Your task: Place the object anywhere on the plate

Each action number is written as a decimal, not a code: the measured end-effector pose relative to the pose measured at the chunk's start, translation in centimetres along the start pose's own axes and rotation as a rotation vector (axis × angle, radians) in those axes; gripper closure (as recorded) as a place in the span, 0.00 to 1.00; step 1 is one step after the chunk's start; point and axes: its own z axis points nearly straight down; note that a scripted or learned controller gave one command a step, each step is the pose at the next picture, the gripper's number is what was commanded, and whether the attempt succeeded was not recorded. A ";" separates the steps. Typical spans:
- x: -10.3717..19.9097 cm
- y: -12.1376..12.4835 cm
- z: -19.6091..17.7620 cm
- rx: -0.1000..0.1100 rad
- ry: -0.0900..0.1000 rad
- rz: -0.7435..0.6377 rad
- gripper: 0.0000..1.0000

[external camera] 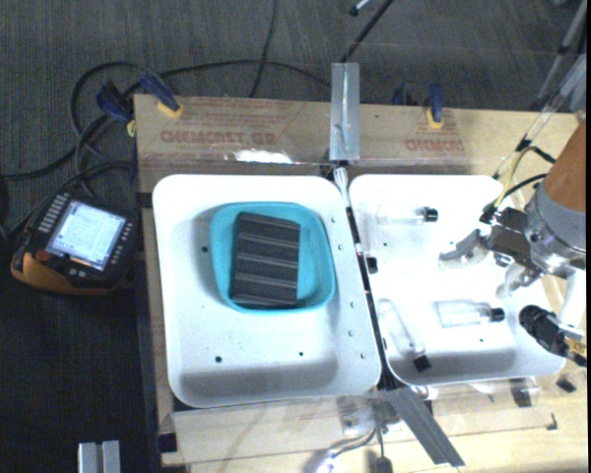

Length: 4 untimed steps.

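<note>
At the far left of the frame a handheld control pendant (76,241) with a lit screen lies on the dark floor, cables trailing from it. Right of it, the left white bin (261,363) holds a turquoise plate (317,264), and a dark ribbed rectangular block (266,259) already lies flat on the middle of that plate, so the placing step looks done, or nearly so. Across the top of the table (276,131) a board carries faint reddish lettering, too blurred to read. The right white bin (453,348) holds several clear plastic pieces with black caps (468,313). At the right edge the end effector (492,254) hovers over this bin, well apart from the plate; whether it is apart or together I cannot tell. The next move probably calls for nothing but pulling the arm clear without disturbing the block.
</note>
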 end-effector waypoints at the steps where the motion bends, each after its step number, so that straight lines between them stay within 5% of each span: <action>1: -0.9 9.9 -12.7 -0.003 -0.003 -0.120 0.00; 2: -2.4 5.6 -7.4 -0.001 -0.004 -0.032 0.00; 3: -0.9 0.3 -3.0 0.001 -0.002 0.039 0.00; 4: -4.5 1.8 -11.4 -0.005 -0.003 0.141 0.00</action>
